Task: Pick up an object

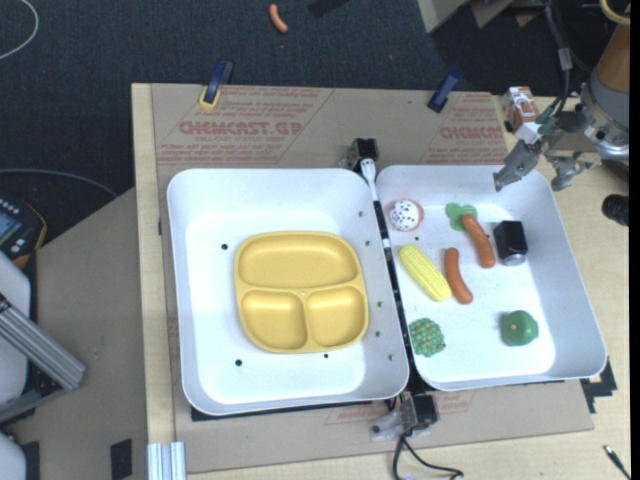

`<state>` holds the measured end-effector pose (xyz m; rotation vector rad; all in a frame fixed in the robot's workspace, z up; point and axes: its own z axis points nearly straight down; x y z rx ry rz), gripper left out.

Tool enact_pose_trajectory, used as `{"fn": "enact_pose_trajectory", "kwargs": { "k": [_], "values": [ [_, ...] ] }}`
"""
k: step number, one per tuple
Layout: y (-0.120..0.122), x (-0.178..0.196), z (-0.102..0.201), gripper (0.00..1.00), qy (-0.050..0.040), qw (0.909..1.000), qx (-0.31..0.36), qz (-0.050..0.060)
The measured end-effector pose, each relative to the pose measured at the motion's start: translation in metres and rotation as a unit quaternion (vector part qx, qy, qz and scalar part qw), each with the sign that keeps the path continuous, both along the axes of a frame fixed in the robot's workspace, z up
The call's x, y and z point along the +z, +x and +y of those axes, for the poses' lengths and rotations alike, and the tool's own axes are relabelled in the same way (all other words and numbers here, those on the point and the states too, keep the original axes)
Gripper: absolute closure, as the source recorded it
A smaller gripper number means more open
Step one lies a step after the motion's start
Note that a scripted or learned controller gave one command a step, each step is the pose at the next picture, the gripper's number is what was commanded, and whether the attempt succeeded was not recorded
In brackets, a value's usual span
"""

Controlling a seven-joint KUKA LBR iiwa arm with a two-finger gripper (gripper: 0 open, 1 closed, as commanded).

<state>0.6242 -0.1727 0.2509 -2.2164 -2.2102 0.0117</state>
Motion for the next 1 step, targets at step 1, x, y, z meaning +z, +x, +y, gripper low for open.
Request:
{"fn": "enact_pose_trajectory", "kwargs": {
  "k": [1],
  "values": [
    [0.0024, 0.0076, 0.0004, 0.00, -0.0014, 1.0000, 0.001, -0.007]
  ]
}}
